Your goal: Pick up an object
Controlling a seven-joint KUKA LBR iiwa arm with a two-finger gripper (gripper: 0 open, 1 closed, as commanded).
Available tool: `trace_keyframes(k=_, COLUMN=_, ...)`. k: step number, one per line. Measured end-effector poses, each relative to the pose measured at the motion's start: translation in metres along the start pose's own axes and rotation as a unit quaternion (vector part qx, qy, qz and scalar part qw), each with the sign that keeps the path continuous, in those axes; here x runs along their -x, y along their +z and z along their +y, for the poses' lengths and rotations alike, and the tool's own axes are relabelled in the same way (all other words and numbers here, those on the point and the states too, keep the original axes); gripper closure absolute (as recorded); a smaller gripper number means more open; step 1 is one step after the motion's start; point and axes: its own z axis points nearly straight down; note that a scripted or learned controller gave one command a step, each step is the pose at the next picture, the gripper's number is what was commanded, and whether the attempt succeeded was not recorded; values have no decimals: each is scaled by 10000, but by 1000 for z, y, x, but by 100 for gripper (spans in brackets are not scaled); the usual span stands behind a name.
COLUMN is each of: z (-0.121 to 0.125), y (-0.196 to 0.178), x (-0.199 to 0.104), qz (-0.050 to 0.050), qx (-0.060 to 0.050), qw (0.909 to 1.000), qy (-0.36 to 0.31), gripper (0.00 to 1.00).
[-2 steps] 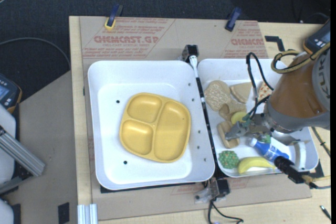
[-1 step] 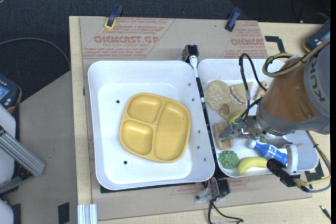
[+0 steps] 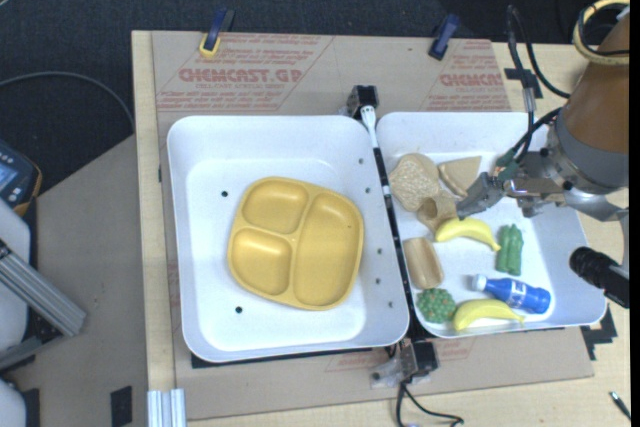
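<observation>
The right bin [image 3: 450, 122] holds several toy foods. A round tan bread [image 3: 413, 178] and a tan wedge [image 3: 460, 173] lie at the back, with a small brown piece [image 3: 436, 209] just below them. A yellow banana [image 3: 468, 232], a green vegetable [image 3: 511, 248] and a tan loaf [image 3: 423, 262] fill the middle. A blue bottle [image 3: 515, 292], a broccoli [image 3: 434, 304] and a second banana [image 3: 485, 314] lie at the front. My gripper [image 3: 478, 200] hangs low over the bin, slanting left, just above the first banana and beside the brown piece. I see nothing held in it.
The left bin [image 3: 190, 215] carries a yellow divided plate [image 3: 296, 242]. A black divider clip [image 3: 362, 100] sits between the bins at the back. Blue clamps [image 3: 214, 30] [image 3: 443, 35] pin the cardboard base. Cables [image 3: 520, 55] run down to the wrist.
</observation>
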Motion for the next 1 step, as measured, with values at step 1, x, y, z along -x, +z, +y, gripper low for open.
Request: trace_keyframes(k=1, z=2, y=-208, x=-2, qz=-5, qx=17, qw=10000, qy=3, gripper=0)
